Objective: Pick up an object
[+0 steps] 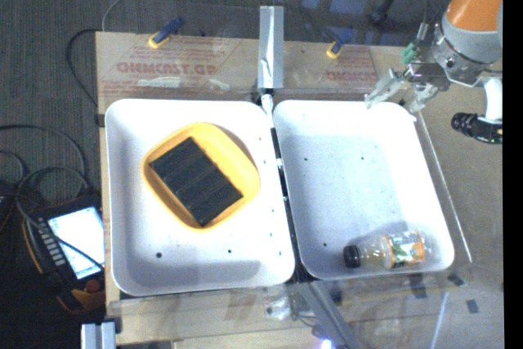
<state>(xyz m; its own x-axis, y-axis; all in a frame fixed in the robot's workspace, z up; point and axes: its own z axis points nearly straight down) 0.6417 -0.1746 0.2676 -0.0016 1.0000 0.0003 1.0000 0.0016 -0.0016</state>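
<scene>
Two-finger gripper (398, 95) hovered over the far right corner of the right white bin (359, 167), jaws spread apart and empty. Clear plastic bottle (386, 251) with black cap lay on its side near that bin's front edge, well apart from the gripper. Yellow dish (245, 163) holding a black ridged pad (196, 179) sat in the left white bin (135, 200).
</scene>
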